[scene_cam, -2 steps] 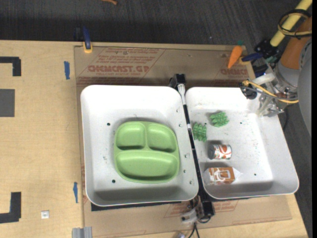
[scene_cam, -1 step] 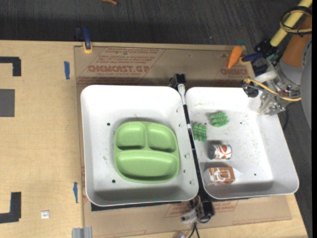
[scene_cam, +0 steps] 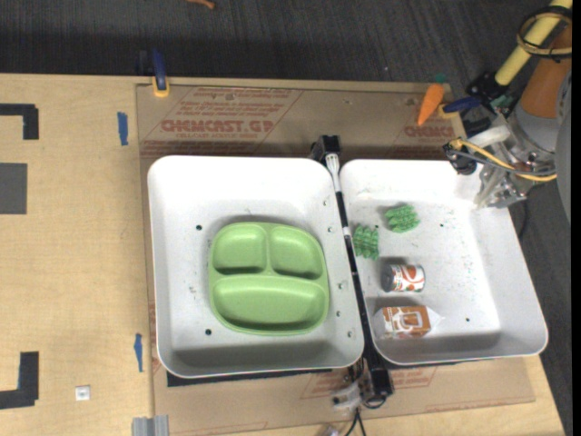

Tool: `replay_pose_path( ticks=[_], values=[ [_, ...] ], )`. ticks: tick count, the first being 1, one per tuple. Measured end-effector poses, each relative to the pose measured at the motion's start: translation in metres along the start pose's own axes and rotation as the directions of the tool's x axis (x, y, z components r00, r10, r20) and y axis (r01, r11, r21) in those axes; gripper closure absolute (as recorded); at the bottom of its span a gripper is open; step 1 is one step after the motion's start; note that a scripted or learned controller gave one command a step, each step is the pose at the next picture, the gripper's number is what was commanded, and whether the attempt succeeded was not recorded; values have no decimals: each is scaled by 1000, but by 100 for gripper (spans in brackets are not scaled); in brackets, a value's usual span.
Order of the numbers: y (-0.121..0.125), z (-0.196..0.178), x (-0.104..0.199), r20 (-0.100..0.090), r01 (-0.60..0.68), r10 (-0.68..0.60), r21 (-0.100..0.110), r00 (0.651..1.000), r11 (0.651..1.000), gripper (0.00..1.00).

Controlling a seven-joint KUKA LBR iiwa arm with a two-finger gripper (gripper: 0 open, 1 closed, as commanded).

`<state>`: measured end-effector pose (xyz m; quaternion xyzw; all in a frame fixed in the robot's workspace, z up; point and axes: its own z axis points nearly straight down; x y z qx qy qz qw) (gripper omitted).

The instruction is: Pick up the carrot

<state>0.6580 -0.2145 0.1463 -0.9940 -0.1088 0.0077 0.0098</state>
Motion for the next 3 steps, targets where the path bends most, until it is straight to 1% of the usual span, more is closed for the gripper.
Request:
replay_pose_path(
  ticks=[1, 3],
  values=[
    [-132, -60, 15, -9, 104, -105, -18, 994, 994, 100],
    [-133, -80, 16, -10, 106, -106, -17, 994, 994, 100]
  ],
)
